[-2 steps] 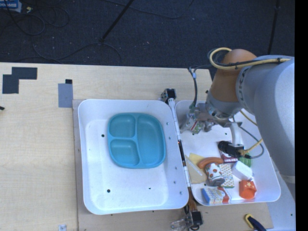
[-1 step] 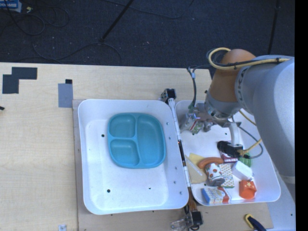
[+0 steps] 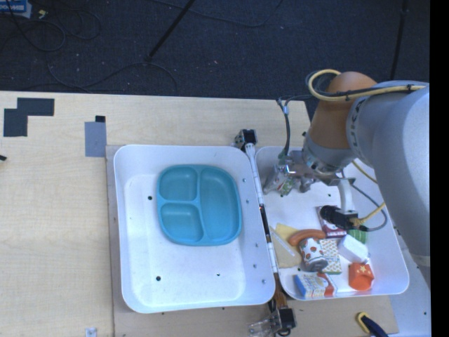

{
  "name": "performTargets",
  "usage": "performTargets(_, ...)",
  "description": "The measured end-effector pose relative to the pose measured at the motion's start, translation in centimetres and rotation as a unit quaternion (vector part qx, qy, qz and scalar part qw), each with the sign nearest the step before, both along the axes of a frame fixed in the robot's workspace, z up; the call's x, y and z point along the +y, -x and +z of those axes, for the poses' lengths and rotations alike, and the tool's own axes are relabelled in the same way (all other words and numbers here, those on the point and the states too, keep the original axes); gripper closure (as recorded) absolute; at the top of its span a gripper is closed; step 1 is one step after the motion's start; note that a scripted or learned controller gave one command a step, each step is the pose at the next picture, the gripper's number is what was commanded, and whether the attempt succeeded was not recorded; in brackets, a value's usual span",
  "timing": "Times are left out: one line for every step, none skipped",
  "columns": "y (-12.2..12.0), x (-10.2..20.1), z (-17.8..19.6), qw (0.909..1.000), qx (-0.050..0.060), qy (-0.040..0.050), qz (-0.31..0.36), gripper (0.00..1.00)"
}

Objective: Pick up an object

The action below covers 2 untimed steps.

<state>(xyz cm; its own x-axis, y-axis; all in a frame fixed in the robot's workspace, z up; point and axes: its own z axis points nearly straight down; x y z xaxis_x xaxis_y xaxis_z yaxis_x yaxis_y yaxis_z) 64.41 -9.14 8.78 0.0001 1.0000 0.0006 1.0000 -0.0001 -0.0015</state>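
My gripper [image 3: 282,181] hangs low over the far left part of the right bin [image 3: 400,279], close to the wall between the two bins. Nothing shows clearly between its tips. The loose objects lie nearer the front of that bin: a yellow wedge [image 3: 284,233], an orange curved piece [image 3: 306,236], a small can [image 3: 315,262], a patterned packet [image 3: 330,257], a white block [image 3: 353,248], an orange toy [image 3: 360,276] and a blue, white and red box [image 3: 312,285]. All of them lie in front of the gripper, apart from it.
The left bin [image 3: 133,286] holds a teal divided plate [image 3: 198,204]. The grey arm [image 3: 393,153] with its orange band covers the right bin's far right side. A yellow-handled tool [image 3: 368,323] lies on the bench beyond the front edge.
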Motion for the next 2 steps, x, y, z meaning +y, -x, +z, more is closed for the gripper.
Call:
performTargets(0.0,-0.9,10.7,1.0,0.0,0.0006,0.0,0.0)
performTargets(0.0,-1.6,0.0,1.0,0.0,0.0002,0.0,0.0)
